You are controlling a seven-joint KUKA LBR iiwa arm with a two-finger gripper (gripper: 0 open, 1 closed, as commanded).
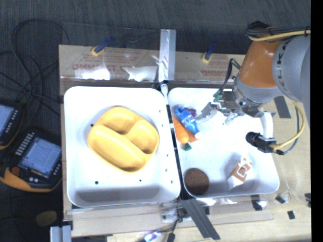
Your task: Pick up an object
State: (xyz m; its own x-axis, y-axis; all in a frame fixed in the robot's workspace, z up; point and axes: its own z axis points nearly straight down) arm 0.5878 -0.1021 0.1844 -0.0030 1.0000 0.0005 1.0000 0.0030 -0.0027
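Note:
My gripper point(218, 114) hangs over the upper middle of the right bin point(267, 185), open, with nothing between its fingers. One grey finger point(206, 112) points toward a blue crumpled object point(185, 117) just to its left, without touching it. Below the blue object lies an orange carrot-like piece point(181, 131) with a green tip point(187, 146), against the bin's left wall. A brown round object point(196, 180) rests at the front left of this bin. A small orange-and-white box point(241, 169) stands at the front right.
A large yellow lumpy object point(122, 137) lies across the middle of the left bin point(81, 185). The arm's orange band point(257, 64) and a black cable fitting point(258, 141) overhang the right bin's right side. Handheld controllers point(30, 158) lie left of the bench.

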